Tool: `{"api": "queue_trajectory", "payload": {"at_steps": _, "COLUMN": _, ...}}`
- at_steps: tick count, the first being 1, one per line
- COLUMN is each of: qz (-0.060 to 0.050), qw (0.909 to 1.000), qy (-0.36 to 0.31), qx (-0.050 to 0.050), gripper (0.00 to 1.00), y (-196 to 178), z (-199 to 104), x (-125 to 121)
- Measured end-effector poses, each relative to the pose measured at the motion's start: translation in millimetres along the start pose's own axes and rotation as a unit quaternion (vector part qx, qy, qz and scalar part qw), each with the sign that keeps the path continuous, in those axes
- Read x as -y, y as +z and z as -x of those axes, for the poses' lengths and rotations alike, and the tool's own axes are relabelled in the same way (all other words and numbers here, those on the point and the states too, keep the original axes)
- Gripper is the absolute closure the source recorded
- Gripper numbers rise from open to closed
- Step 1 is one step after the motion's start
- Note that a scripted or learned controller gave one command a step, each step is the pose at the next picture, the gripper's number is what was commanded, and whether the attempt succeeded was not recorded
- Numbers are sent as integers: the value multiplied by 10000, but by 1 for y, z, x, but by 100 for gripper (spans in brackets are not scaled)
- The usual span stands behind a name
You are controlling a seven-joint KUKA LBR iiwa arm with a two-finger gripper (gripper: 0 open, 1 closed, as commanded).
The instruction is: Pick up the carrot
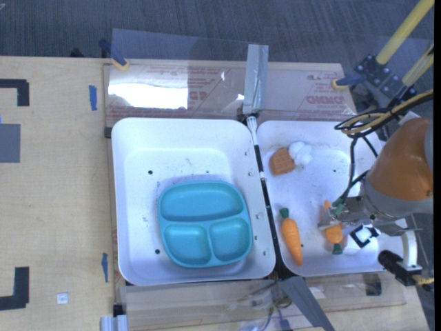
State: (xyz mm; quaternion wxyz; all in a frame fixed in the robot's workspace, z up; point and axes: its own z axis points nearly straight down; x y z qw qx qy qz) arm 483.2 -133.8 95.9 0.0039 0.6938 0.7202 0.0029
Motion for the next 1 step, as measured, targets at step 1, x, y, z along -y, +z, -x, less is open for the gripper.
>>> {"api": "queue_trajectory", "payload": {"at_steps": 1, "qz": -58, "qw": 9992, "qy": 386, "qx": -10, "gripper": 100, "y": -39, "z": -28, "x": -19}}
